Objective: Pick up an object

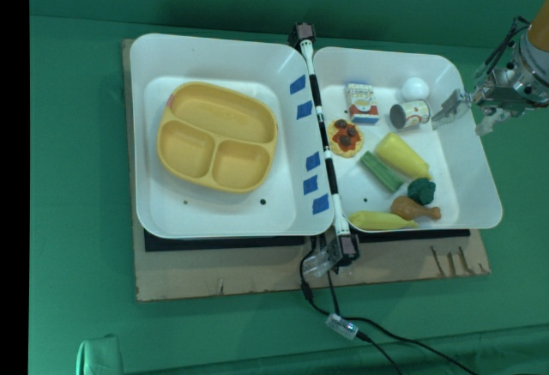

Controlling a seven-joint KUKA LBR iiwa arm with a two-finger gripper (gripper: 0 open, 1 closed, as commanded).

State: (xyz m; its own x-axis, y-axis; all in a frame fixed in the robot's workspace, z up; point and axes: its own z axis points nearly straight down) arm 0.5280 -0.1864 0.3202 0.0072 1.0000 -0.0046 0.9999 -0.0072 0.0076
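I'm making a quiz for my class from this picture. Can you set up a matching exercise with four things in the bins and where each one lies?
Things:
1. yellow tray
2. white ball
3. banana
4. pizza slice

Places:
A. near edge of the right bin
B. left bin
C. far part of the right bin, behind the can
D. right bin, beside the divider

Pairs: 1-B, 2-C, 3-A, 4-D

Two white bins, one yellow tray, nine toy foods.
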